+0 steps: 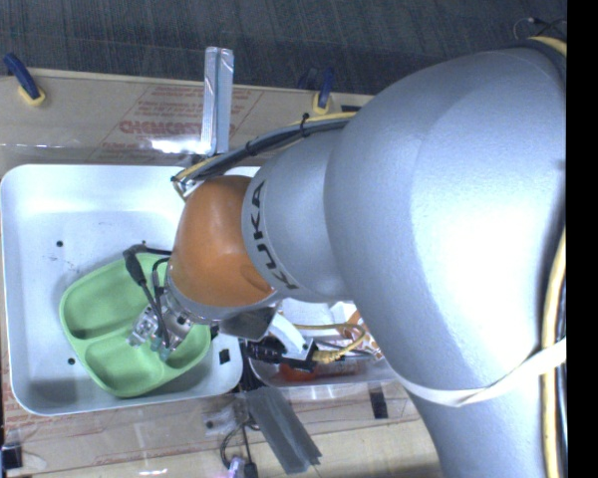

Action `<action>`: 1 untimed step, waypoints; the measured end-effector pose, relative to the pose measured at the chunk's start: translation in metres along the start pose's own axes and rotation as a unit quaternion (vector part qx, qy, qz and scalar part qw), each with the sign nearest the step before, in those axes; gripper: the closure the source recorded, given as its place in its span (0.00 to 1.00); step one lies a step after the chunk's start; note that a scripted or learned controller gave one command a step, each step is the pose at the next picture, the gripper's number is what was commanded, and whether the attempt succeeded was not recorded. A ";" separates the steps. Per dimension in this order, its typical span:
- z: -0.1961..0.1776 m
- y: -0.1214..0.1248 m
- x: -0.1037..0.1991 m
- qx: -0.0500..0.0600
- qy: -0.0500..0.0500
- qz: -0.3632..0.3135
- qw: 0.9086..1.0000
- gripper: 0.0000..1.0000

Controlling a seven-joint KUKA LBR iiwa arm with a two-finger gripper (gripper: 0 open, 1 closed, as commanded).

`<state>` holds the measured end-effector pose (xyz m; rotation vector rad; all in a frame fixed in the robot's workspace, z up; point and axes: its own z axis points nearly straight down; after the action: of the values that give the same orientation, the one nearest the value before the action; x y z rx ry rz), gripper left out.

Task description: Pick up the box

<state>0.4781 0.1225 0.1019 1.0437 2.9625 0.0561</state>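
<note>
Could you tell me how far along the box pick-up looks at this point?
Done: the arm has reached over the left bin, and the gripper is down at the green tray lying in it. In hand: nothing visibly held; I can't make out a box at the gripper. Left: grasping and lifting a box. The other bin is mostly hidden under the arm, so its contents are hard to identify.

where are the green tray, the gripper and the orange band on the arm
green tray [98, 312]: camera view, bare floor of its left compartment
gripper [155, 334]: camera view, metal tip low over the tray
orange band [211, 242]: camera view, middle of its rounded surface
</note>
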 end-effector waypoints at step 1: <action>-0.111 0.026 -0.037 0.017 -0.008 0.160 0.987 1.00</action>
<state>0.5219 0.1164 0.2135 1.5063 2.7589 -0.0021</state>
